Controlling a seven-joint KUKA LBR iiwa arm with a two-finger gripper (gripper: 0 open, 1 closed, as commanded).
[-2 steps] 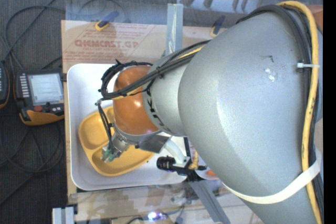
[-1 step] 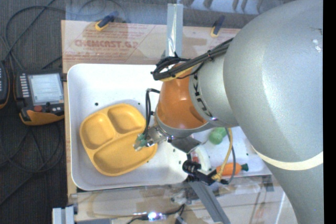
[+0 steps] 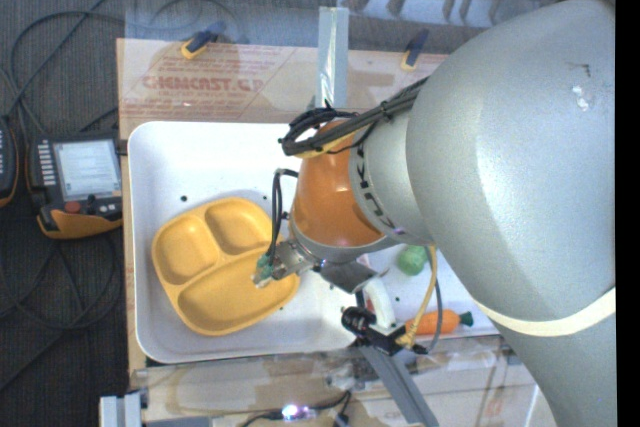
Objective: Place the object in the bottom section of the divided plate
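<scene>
One yellow divided plate [image 3: 215, 265] in left bin [image 3: 190, 155], glossy (3 sections), fingers [image 3: 266, 271] over its btm section, grip state unclear

Wooden bench [image 3: 200, 85] centre frame, carrying white bins: left bin [image 3: 190, 150] holds yellow divided plate [image 3: 215, 265] at lower left; right bin [image 3: 470, 300] mostly hidden by arm, with green object [image 3: 412, 260] and orange carrot-like item [image 3: 440, 322] at lower right
</scene>
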